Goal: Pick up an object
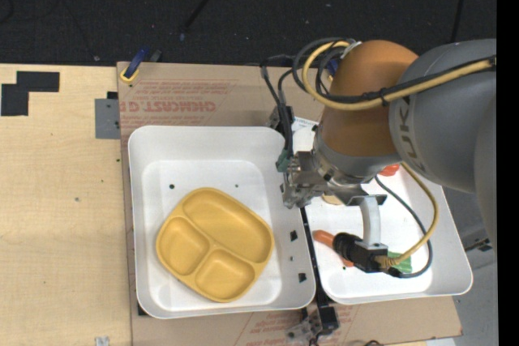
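Note:
My gripper (298, 189) hangs low over the left side of the right bin (454, 275), close to the wall between the two bins. The bulky wrist covers much of that bin. A small orange object (323, 238) lies on the right bin's floor just below and to the right of the gripper, apart from it. A bit of a red-orange thing (392, 169) peeks out from behind the arm further right. A yellow divided plate (214, 242) rests in the left bin (162, 158).
The bins stand on brown cardboard (195, 93) over a pale wooden bench (57, 215). A blue and yellow tool (136, 66) lies at the cardboard's far left corner. The arm enters from the right, above the right bin.

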Action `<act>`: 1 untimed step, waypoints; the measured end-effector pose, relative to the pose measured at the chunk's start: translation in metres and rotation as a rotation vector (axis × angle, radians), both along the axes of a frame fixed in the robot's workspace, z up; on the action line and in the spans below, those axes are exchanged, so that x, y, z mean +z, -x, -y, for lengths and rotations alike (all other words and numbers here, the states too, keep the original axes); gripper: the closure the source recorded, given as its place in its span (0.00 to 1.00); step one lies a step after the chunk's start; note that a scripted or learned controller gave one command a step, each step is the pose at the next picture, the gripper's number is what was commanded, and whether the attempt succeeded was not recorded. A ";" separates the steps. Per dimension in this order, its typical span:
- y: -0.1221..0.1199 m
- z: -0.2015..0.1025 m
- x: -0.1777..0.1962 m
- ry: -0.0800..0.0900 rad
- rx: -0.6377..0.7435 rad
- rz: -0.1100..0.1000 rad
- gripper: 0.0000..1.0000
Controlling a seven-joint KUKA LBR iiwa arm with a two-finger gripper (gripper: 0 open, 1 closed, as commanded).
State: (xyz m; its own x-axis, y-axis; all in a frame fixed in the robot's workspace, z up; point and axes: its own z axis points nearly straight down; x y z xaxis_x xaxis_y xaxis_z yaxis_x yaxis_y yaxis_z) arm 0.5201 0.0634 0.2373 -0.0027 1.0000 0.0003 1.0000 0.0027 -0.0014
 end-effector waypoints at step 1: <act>0.000 0.001 0.000 0.001 -0.003 0.001 0.00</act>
